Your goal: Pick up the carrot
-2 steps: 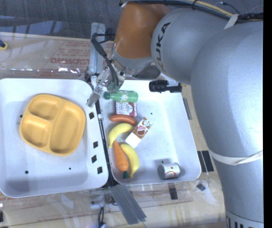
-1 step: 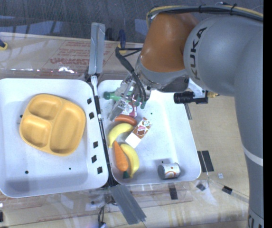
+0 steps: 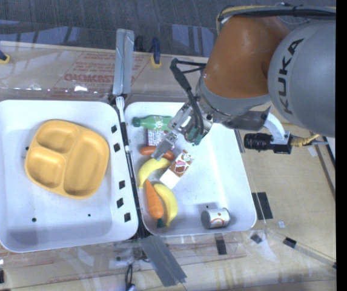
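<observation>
While the gripper (image 3: 164, 145) is hovering with fingers spread and gripping nothing, it is needing to descend farther toward the right bin's (image 3: 234, 180) front-left corner, straddling the carrot (image 3: 154, 201) beside the banana (image 3: 167, 202).

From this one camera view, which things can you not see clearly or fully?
- gripper: whether open or shut, too small to tell.
- carrot: lower end tucked against the banana.
- green bottle: right end covered by the arm.
- can: label too small to read.

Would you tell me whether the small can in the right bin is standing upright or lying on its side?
Lying on its side. The can rests lengthwise on the right bin floor near the front corner, its round end facing sideways.
</observation>
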